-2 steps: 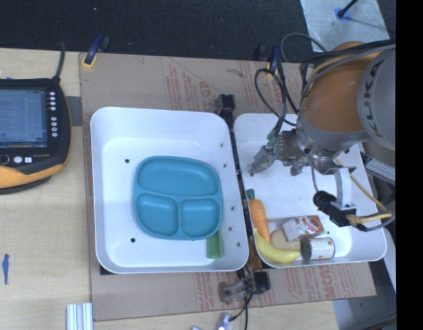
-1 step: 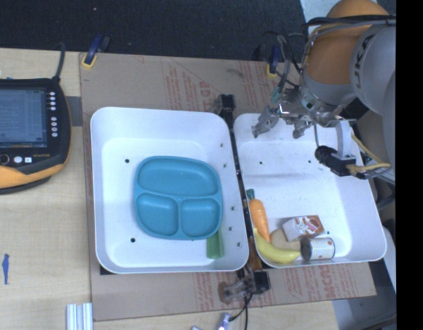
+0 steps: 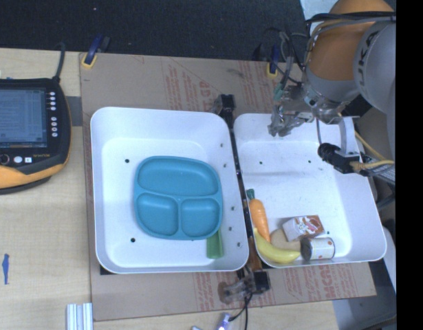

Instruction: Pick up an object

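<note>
My gripper point(image 3: 283, 125) hangs over the far edge of the right bin point(image 3: 349, 184), with nothing seen between its fingers. At that bin's near left corner lie an orange carrot point(image 3: 259, 216), a yellow banana point(image 3: 274, 251), a small brown and white packet point(image 3: 302, 227) and a white can with a dark end point(image 3: 318, 248), all well in front of the gripper. The left bin point(image 3: 108, 184) holds a blue divided plate point(image 3: 178, 196) and a green stick point(image 3: 214, 245) at its near right.
A teach pendant with a screen point(image 3: 25, 133) lies on the bench left of the bins. Black clamps point(image 3: 227, 104) sit between the bins at the far and near sides. The bins rest on a brown cardboard sheet point(image 3: 163, 81).
</note>
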Controlling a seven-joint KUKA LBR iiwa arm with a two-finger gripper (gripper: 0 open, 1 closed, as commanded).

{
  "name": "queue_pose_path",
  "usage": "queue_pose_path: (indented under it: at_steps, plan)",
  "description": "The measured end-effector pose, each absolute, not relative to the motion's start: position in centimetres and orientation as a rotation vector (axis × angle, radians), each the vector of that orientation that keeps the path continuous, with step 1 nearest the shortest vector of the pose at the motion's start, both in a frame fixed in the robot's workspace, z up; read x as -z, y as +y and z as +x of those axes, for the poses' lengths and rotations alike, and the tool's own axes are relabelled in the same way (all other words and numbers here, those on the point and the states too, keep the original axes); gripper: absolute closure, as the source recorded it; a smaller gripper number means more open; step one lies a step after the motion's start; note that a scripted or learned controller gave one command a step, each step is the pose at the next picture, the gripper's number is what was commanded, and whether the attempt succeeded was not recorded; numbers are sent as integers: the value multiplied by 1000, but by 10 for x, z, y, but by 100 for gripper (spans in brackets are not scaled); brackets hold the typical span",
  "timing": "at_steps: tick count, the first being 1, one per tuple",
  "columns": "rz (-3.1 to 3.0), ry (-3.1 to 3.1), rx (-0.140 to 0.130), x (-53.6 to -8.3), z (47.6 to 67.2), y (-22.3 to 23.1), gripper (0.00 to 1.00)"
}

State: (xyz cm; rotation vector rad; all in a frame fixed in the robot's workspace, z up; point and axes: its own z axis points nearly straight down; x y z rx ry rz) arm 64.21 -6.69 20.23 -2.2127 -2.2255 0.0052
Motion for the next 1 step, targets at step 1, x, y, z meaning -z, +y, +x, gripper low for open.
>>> queue_pose_path:
  at_steps: [1]
  plan:
    - [-2213, -2225, -5, -202, 642, -67, 0]
